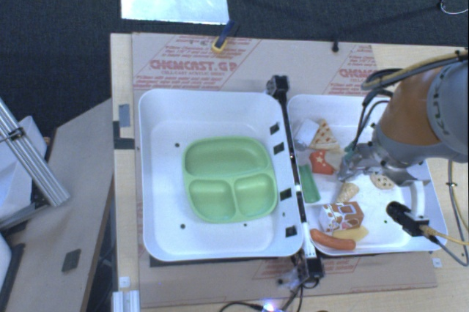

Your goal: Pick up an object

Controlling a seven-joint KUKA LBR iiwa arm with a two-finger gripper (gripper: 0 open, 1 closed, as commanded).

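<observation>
The right bin (pixel 344 104) holds several toy foods. A pizza slice (pixel 322 133) lies near its back left and a red piece (pixel 320 162) sits just in front of it. Along the left wall lies a green piece (pixel 309 186). A pale wedge (pixel 346 192), a small brown and white carton (pixel 344 215), a red sausage (pixel 333 240) and a yellow piece (pixel 357 233) fill the front. A speckled cookie (pixel 381 180) lies under the wrist. My gripper (pixel 347 167) hangs low in this bin, just right of the red piece and above the wedge.
The left bin (pixel 157 157) bears a green divided plate (pixel 223 179). A row of black clips (pixel 282 149) runs along the wall between the bins. The arm (pixel 418 120) covers the right bin's right side. Cardboard (pixel 190 61) lies beneath both bins.
</observation>
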